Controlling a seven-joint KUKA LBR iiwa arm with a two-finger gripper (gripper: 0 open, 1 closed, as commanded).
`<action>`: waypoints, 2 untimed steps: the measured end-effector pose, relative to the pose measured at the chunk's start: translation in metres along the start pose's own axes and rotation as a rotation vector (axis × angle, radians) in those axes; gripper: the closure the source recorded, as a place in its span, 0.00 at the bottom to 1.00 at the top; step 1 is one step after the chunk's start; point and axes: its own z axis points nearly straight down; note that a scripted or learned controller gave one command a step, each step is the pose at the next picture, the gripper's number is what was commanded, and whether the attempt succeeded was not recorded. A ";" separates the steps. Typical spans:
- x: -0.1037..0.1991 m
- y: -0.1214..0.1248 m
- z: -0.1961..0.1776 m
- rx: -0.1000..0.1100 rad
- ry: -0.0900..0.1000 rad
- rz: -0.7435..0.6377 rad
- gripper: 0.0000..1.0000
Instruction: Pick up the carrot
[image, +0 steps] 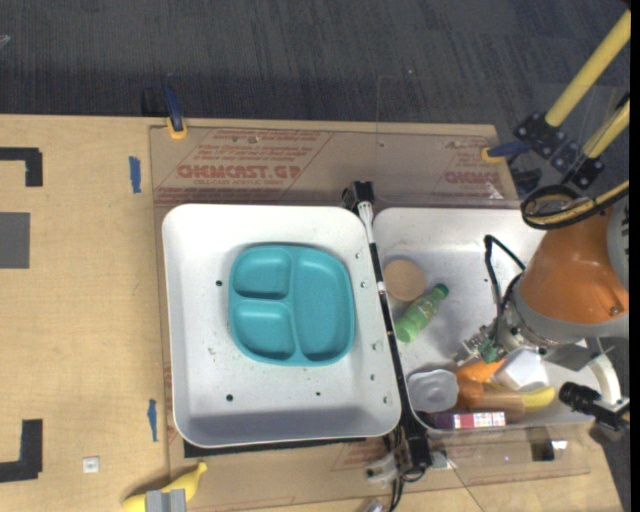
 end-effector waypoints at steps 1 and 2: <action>0.000 0.000 0.000 0.001 0.001 -0.001 0.00; -0.009 -0.009 0.012 0.007 0.020 -0.224 0.00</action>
